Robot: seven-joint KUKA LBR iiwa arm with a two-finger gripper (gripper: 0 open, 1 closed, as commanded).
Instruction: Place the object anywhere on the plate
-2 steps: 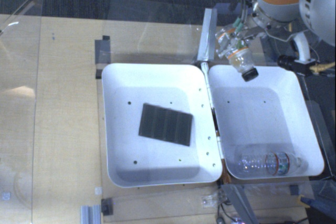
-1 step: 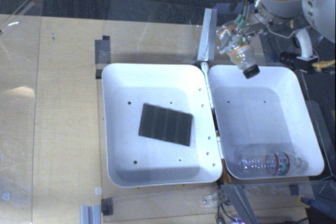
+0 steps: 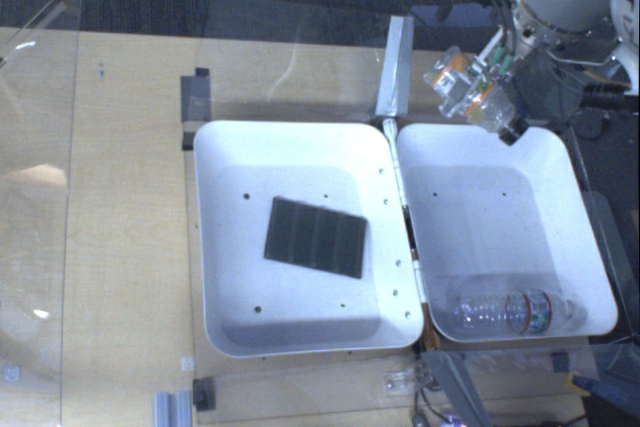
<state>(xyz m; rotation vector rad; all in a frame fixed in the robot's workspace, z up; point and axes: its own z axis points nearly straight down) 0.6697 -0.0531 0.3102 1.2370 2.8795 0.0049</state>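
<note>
step: pre-grasp | claw (image 3: 478,90) hung above right bin's (image 3: 560,165) far edge, grip state unreadable | next: reach bottle (image 3: 505,311), carry to dark plate (image 3: 316,237)

Two shallow white bins, the left bin (image 3: 215,215) and the right bin (image 3: 590,245), are set side by side on a wooden bench (image 3: 110,215). A grey metal bar (image 3: 394,67) is seen at the bench's far edge, above their junction.
</note>
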